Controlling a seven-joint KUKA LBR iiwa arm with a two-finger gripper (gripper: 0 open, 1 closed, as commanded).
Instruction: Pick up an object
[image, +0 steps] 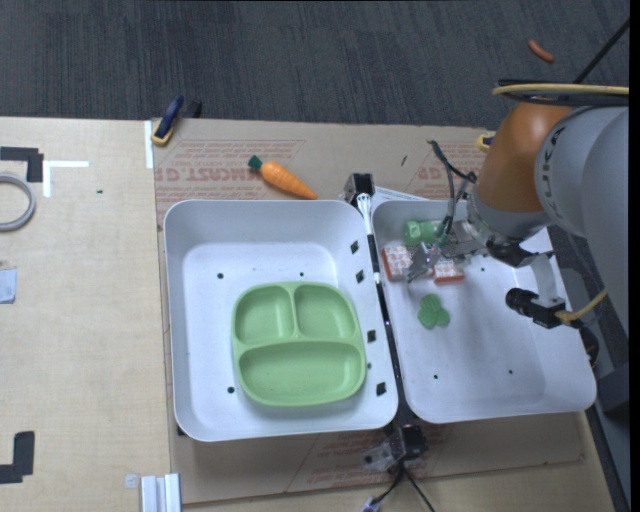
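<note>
Camera view: claw (432, 262) low in right bin (520, 385), upper-middle frame, beside orange-white packet (398, 262) and green piece (433, 313) (finger state: cannot tell). Nothing visibly lifted; grasp and raise remain.

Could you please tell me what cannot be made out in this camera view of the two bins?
- Gripper: too small and cluttered in the camera view to tell whether it grips anything.
- Orange-and-white packet beside it: print too small to read.
- Green item behind the gripper: partly covered by cables, its kind unclear.
- Right bin: far corner hidden by the arm.
</note>
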